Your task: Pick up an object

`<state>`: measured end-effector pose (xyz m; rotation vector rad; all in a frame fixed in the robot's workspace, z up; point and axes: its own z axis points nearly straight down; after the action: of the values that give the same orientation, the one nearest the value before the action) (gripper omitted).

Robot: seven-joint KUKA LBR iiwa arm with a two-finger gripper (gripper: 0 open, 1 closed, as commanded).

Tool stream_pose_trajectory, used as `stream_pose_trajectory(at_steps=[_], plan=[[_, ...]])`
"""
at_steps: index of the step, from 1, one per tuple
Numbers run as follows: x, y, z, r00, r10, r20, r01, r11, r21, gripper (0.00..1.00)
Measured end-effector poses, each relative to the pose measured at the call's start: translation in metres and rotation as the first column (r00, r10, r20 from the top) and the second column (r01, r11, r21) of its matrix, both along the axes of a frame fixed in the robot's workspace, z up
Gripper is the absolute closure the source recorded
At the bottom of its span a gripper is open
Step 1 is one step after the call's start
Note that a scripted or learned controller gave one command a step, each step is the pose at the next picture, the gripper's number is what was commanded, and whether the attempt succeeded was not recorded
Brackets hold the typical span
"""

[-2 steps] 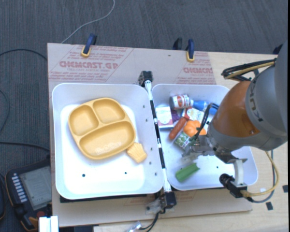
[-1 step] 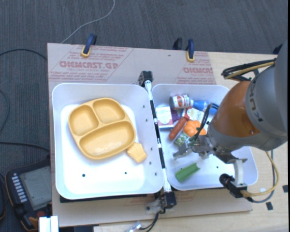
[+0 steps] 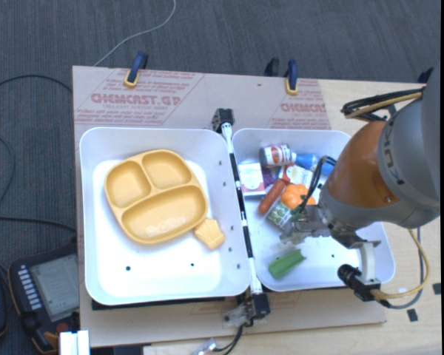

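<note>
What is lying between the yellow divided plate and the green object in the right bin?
In the camera view, between the yellow plate and the green object lie a small yellow piece and the bins' adjoining rims.

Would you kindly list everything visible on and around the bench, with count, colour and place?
bins: two, white, side by side on the bench
divided plate: one, yellow, left bin
small piece: one, yellow, touching the plate's lower right edge
carrot: one, orange, right bin
green item: one, right bin, near front
can: one, red and white, right bin, back
clamps: two, blue and yellow, bench's far edge
arm: one, grey with orange band, over right bin
tool: one, dark, low among the right bin's items
</note>
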<state>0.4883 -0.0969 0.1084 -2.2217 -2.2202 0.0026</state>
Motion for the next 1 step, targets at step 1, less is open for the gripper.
stream_pose_trajectory(at_steps=[1], plan=[[0.0, 0.0001, -0.0001, 1.0, 0.0, 0.0, 0.0, 1.0, 0.0, 0.0]])
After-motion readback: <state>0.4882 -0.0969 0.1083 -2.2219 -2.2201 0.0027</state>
